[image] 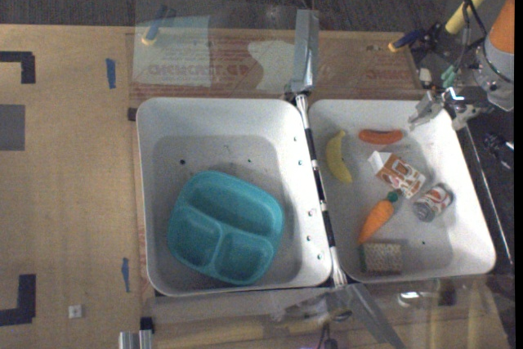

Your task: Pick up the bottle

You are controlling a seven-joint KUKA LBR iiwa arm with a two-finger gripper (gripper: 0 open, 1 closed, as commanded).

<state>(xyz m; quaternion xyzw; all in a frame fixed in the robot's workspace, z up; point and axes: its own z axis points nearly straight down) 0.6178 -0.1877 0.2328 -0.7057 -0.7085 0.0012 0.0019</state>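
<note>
A small bottle [431, 202] with a red and white label lies on its side in the right bin [478, 245], near that bin's right wall. My gripper [441, 115] hangs over the bin's far right corner, well behind the bottle and apart from it. Its two fingers are spread open with nothing between them.
The right bin also holds a banana [337, 157], a red sausage [381, 136], a small carton [400, 175], a carrot [377, 219] and a speckled block [382, 257]. A teal divided plate [225, 226] lies in the left bin [155, 135]. Cables and arm parts crowd the upper right.
</note>
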